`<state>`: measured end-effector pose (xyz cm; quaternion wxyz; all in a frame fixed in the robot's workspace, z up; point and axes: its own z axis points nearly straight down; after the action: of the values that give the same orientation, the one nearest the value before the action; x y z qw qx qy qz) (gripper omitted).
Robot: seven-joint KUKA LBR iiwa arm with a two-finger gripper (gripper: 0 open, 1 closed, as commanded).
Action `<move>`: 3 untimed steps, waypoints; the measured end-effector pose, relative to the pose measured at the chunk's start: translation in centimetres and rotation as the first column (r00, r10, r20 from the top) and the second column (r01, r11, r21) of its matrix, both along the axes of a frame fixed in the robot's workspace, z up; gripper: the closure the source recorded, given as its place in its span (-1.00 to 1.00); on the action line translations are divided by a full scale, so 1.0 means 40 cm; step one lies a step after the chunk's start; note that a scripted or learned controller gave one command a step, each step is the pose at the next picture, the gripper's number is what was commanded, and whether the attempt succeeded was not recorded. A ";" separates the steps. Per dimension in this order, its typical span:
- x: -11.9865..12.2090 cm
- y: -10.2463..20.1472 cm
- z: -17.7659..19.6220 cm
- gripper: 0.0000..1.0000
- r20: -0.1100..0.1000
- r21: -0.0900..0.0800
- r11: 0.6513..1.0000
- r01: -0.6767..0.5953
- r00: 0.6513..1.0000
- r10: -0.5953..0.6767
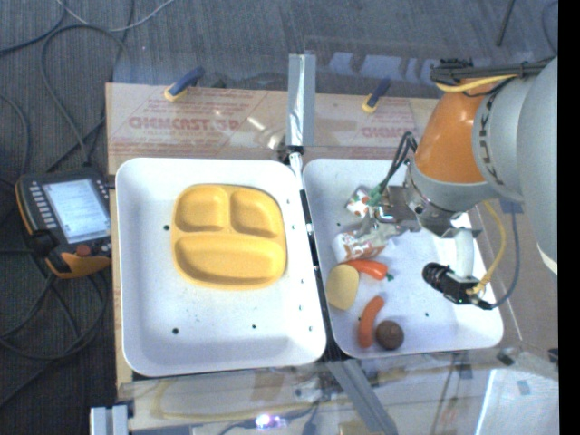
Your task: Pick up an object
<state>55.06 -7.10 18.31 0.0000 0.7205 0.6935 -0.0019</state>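
Down in the right bin (453,333), the food pieces lie just below the jaws (373,223) and toward the lower left of them. Nearest is a red pepper (367,267), directly under the jaws and close to them. A pale yellow potato (343,286) sits just left of and below the pepper, by the bin's left wall. Further down lies an orange carrot (367,321), slanted, with a dark brown round fruit (390,334) touching or nearly touching its right side.

How far the jaws stand apart cannot be told: the metal parts are small and cluttered with glare, and nothing can be seen held between them. They hang over the upper left part of the right bin, above bare white floor.

The arm (471,143) reaches in from the right, its orange band above the wrist, the wrist angled down and to the left toward the pepper. A black cable fitting (446,279) hangs right of the pepper.

Left of the pepper, in the left bin (145,333), lies a yellow tray (230,235). Both bins rest on the desk (199,120).
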 end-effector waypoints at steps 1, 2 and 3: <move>0.000 -0.001 0.000 -1.00 0.000 -0.001 1.000 0.001 1.000 -0.001; -0.015 -0.082 -0.211 -1.00 0.011 0.002 0.999 0.047 0.999 -0.047; -0.079 -0.140 -0.230 -1.00 0.020 0.001 0.998 0.057 0.998 -0.057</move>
<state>51.88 -12.71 9.10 0.0066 0.7400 0.6726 0.0052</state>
